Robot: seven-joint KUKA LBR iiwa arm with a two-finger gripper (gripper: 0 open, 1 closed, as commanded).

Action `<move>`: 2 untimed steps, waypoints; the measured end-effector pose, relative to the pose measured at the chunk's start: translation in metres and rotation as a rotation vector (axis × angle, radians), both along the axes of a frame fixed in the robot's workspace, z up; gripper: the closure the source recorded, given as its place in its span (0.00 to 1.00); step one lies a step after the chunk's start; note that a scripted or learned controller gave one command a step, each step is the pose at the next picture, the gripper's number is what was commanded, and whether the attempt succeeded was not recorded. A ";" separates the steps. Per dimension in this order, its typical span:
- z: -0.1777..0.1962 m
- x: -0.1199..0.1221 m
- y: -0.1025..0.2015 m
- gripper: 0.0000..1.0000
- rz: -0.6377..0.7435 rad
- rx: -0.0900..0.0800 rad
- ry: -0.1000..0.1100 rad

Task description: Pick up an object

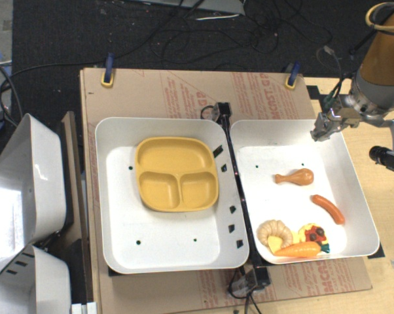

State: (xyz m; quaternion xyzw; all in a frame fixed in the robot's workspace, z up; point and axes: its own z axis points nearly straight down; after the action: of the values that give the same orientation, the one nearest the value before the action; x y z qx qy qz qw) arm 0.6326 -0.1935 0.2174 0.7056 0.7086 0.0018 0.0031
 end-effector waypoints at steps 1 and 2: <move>0.029 0.001 0.000 1.00 -0.001 0.000 0.001; 0.035 -0.002 0.056 1.00 0.003 0.003 0.006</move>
State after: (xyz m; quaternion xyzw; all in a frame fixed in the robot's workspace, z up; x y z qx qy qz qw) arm 0.6307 -0.1378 0.2521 0.7044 0.7098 0.0007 -0.0001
